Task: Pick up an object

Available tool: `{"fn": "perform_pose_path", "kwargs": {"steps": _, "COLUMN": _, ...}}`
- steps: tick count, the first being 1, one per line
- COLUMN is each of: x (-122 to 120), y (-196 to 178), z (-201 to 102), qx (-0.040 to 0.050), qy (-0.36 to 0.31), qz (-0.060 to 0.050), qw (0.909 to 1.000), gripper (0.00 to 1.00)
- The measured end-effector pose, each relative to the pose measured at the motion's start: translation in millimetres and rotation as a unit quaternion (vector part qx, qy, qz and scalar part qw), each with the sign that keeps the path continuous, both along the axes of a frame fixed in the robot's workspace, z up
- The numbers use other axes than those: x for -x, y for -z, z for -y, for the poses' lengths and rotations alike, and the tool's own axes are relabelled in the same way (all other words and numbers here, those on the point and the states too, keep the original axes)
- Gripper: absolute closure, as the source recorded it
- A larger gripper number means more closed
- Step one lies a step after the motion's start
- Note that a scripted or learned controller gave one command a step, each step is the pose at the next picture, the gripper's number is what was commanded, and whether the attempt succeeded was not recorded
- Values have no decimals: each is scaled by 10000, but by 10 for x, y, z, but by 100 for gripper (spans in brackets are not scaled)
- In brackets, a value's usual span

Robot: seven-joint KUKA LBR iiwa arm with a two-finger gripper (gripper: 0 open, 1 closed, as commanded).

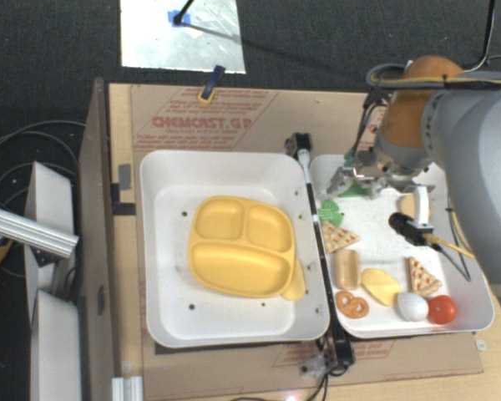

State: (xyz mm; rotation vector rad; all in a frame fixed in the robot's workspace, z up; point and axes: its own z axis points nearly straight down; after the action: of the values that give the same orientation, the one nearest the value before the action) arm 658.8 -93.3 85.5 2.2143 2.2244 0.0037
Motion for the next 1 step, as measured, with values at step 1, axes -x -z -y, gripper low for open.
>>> {"fn": "perform_pose_path", "kwargs": {"steps": 1, "x": -102, "y": 1, "z": -48, "qx": -4, "qy": 0, "qz": -16, "qw": 10000, "gripper": 0}}
